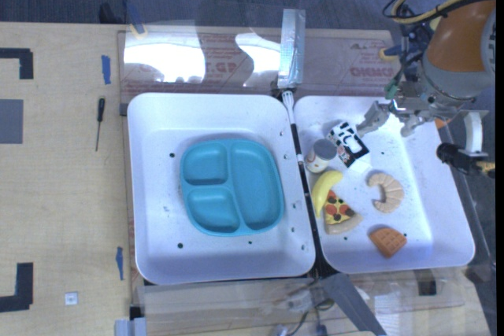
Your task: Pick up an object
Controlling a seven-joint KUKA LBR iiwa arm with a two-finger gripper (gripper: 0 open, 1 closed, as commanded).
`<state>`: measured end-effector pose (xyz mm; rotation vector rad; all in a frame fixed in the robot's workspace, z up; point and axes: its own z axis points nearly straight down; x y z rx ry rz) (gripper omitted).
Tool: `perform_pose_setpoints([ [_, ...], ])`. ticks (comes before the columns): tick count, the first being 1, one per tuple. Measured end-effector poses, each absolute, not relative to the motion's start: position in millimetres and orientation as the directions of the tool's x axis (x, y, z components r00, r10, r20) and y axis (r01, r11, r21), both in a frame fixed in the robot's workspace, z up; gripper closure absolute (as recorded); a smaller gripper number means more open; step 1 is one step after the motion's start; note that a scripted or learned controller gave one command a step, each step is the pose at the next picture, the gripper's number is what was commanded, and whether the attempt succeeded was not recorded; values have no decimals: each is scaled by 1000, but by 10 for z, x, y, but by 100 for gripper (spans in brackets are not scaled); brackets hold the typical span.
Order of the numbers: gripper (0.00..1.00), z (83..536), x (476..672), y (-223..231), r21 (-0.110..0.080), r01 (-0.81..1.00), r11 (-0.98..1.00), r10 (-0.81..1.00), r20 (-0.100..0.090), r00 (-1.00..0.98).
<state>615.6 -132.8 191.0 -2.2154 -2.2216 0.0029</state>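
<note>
The right bin (441, 193) holds several toy foods: a black-and-white packet (346, 141), a small grey-topped cup (320, 154), a yellow banana (324, 186), a pizza slice (339, 211), a croissant (386, 191) and an orange waffle piece (387, 241). My gripper (392, 120) hangs over the bin's far right part, just right of the packet. Its two fingers (374, 118) are spread apart, open, with nothing between them.
The left bin (150, 169) holds a blue divided plate (232, 186). A clear plastic sheet (205, 59) and a metal divider post (290, 51) stand behind the bins. A screwdriver (99, 120) lies on the wooden bench at left.
</note>
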Motion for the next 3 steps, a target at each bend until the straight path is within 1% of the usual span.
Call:
perform_pose_setpoints([
  [1, 0, 941, 6174, -1197, 1, 994, 112, 994, 0, -112],
  [2, 100, 1039, 6184, -1199, 0, 994, 113, 994, 1, -113],
  [3, 100, 1858, 6586, -488, 0, 989, 145, 989, 2, -145],
])
